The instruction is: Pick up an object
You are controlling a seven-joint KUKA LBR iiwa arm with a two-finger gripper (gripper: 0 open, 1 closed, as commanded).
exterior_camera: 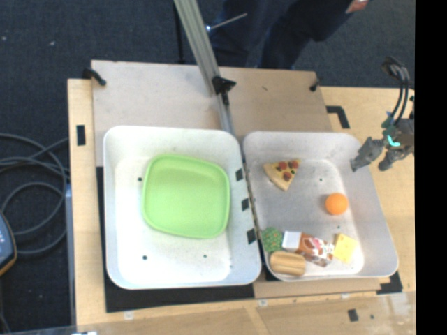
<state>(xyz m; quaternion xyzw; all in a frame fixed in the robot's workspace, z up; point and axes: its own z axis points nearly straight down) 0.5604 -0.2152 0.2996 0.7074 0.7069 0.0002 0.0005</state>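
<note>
**Gripper at the right bin's far corner, nothing held**

In the camera view you see the gripper at the right edge, over the upper right rim of the right bin. Its two fingers are spread apart, pointing down and left, and nothing sits between them.

Your objects all lie in that right bin. A pizza slice rests near the upper left of the bin floor. An orange ball sits alone toward the right, below and left of the gripper and apart from it. Along the near edge you have a cluster: a green piece, a hot dog bun just below it, a red and white packet beside them, and a yellow block at the right end.

The left bin holds a green plate, lying flat near its middle.
</note>
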